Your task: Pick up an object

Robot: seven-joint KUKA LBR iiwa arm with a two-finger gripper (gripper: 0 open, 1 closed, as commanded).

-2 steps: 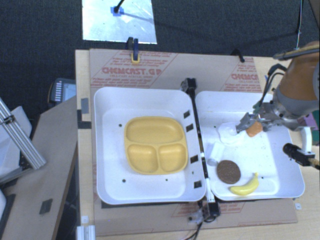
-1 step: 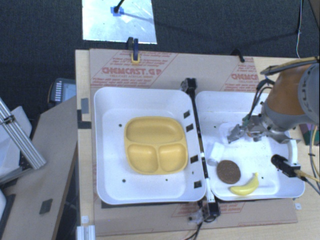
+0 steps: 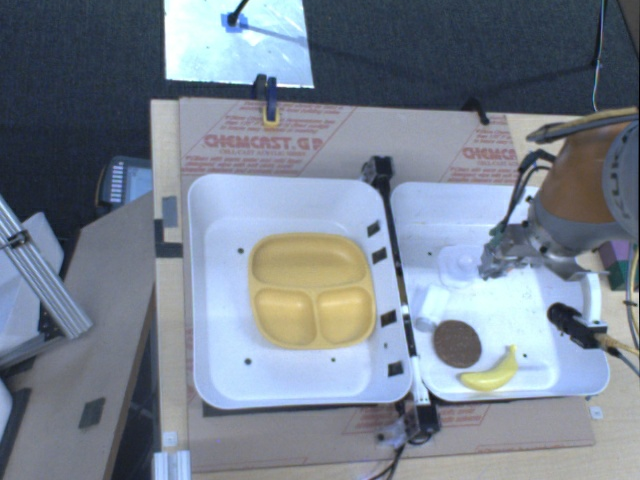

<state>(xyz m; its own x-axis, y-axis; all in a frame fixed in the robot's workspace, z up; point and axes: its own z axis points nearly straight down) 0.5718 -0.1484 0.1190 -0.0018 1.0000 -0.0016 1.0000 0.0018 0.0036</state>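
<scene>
Reaching in from the right, the grey arm (image 3: 590, 193) with its orange band brings the gripper (image 3: 492, 264) low over the right bin (image 3: 575, 373), near that bin's middle. Whether its tips are spread or closed cannot be told from this slant (they are small and dark against the wrist). Just beside the gripper, toward the bins' divider, sits a clear, glassy thing (image 3: 456, 264) that barely stands out from the white floor; contact between the two cannot be judged. Nearer the front rim, well below the gripper, lie a brown round disc (image 3: 457, 343) and a yellow banana (image 3: 490, 372), the banana just beside the disc on its front-right side. A small white piece (image 3: 432, 300) lies between the clear thing and the disc. Far from the gripper, across the divider, the left bin (image 3: 215, 368) carries a yellow divided plate (image 3: 310, 288) with three compartments.
</scene>
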